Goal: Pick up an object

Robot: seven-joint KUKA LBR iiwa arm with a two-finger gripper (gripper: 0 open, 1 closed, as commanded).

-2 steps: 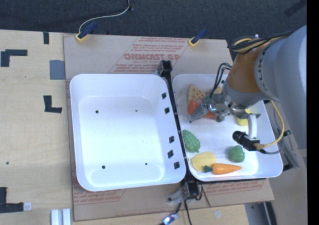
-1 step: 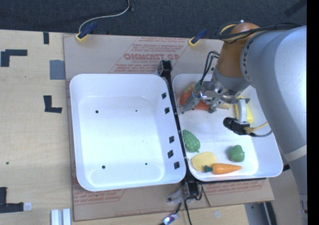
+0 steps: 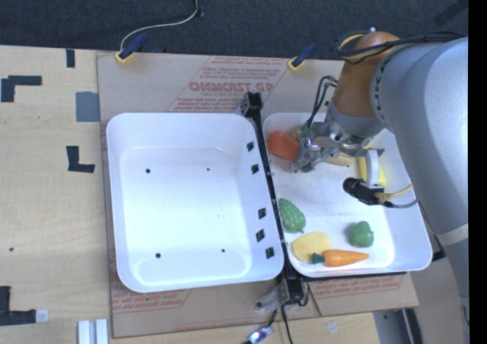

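My gripper hangs low over the back left part of the right bin, right beside an orange-red round object that lies against the bin's left wall. The view does not let me tell how the gripper stands. Toward the front of the same bin lie a green leafy vegetable, a yellow piece, an orange carrot and a small green pepper.
The left bin stands beside the right one, with a black divider clip strip between them. Both rest on a cardboard sheet. The grey arm covers the right bin's back right side.
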